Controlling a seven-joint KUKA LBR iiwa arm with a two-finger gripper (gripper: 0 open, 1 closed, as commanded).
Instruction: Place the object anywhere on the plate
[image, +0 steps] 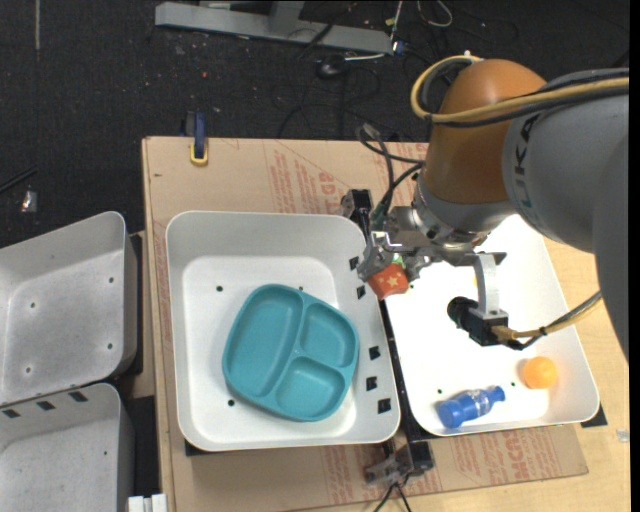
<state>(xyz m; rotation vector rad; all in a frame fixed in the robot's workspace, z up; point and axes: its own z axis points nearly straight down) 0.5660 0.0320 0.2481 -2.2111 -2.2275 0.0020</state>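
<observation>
The two-finger gripper (388, 268), closed on a small red-orange block (390, 282), is held between bins; carrying leftward over the teal sectioned plastic plate (290, 352) is judged next.

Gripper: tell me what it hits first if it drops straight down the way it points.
The gripper points down over the seam between the bins, an orange-red object at its tip. Straight down, it would likely meet the left bin's right rim first, not the blue plate; depth is unclear.
</observation>
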